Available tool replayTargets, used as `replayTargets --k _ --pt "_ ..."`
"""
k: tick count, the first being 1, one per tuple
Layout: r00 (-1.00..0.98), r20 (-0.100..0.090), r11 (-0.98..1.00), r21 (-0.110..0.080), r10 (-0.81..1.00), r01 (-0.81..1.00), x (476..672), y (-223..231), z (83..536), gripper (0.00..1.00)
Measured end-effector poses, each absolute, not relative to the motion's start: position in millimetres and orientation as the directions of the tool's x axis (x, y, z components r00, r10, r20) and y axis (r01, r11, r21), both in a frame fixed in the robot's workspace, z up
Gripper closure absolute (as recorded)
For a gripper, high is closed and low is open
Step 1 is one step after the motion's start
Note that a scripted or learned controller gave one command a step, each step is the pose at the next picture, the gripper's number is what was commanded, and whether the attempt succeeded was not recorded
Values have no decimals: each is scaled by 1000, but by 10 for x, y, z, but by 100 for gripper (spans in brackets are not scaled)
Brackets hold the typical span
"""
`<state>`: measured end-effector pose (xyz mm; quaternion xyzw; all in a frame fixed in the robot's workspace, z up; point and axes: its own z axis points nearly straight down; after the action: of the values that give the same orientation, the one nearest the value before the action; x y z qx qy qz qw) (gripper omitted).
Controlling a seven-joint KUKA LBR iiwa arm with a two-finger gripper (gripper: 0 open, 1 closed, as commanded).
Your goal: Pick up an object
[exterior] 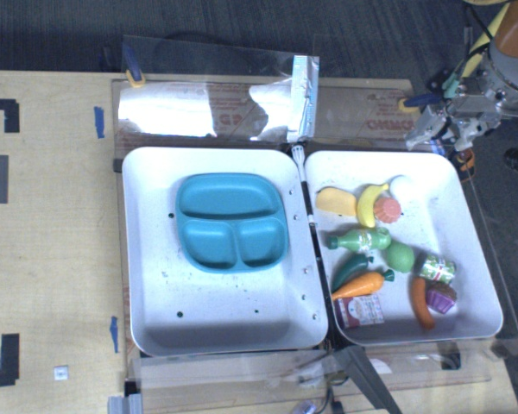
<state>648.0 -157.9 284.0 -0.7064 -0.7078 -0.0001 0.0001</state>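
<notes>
Jaws: state unreadable, gripper (453,121) parked above right bin's (479,257) far corner, clear of contents. Your targets sit clustered in that bin: banana (369,203), green bottle (363,241), carrot (360,285). Nothing gripped.

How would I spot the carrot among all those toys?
Look in the right-hand white bin, the one crowded with toy food. Near its front left corner lies the carrot, pointing toward the divider: the only orange piece with a dark green top, just above a small printed packet.
</notes>
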Motion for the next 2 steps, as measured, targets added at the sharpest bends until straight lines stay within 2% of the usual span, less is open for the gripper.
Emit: replayTargets --k 1,2 --pt "-61 2 61 -8 998 998 6029 -1210 1738 0" --pt "-55 -4 55 13 998 998 6306 -1118 923 0"
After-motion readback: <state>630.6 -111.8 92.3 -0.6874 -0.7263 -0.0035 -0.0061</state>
